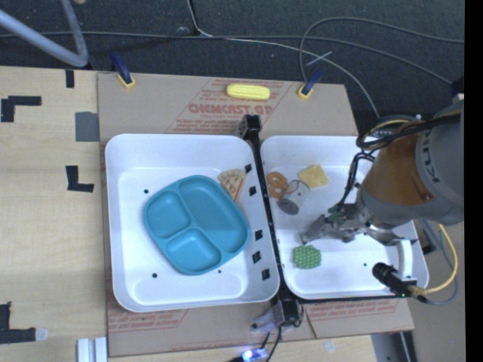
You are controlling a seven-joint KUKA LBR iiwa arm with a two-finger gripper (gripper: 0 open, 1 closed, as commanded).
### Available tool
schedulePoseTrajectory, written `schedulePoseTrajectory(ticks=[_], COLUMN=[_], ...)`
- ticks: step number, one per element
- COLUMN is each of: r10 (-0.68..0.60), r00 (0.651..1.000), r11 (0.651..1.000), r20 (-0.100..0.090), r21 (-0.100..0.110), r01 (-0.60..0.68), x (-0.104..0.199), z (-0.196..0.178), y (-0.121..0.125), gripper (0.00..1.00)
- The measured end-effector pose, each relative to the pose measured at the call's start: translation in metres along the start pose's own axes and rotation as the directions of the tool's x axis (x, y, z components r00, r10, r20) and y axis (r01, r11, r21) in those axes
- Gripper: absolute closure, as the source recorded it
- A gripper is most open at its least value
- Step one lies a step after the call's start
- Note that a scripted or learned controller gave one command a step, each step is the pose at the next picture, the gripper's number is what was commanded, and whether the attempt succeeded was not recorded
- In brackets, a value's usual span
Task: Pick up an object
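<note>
The right bin (343, 281) holds a green round knobbly object (307, 257), a small grey cylinder (292, 200), a brown pretzel-shaped piece (277, 181) and a yellow wedge (313, 176). My gripper (315, 231) hangs low over the middle of this bin, just above the green object and to the right of the grey cylinder. I see nothing held in it. The arm's grey and orange body (407, 176) covers the right part of the bin.
The left bin (124, 202) holds a blue divided plate (196, 223) and a tan wedge (234, 179) near the divider. A yellow object (247, 91) lies on the cardboard behind the bins. Cables run along the bin's right edge.
</note>
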State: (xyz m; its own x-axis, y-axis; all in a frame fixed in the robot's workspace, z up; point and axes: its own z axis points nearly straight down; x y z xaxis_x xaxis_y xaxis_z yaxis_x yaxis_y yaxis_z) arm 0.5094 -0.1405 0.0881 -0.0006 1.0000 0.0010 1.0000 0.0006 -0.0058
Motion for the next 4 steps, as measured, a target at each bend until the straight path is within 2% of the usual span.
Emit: schedulePoseTrajectory(ticks=[1,2,3,4], r10=[-0.001,0.000,-0.001,-0.001], r00=[1.000,1.000,1.000,1.000], r11=[1.000,1.000,1.000,1.000], r20=[0.000,0.002,0.003,0.002], r21=[-0.002,-0.008,-0.009,-0.007], r01=[0.001,0.000,0.001,0.001], x=[0.000,-0.002,-0.008,-0.008], z=[-0.013,-0.070,-0.128,-0.151], y=[0.001,-0.008,-0.001,0.000], gripper=[1.00,1.00,1.00,1.00])
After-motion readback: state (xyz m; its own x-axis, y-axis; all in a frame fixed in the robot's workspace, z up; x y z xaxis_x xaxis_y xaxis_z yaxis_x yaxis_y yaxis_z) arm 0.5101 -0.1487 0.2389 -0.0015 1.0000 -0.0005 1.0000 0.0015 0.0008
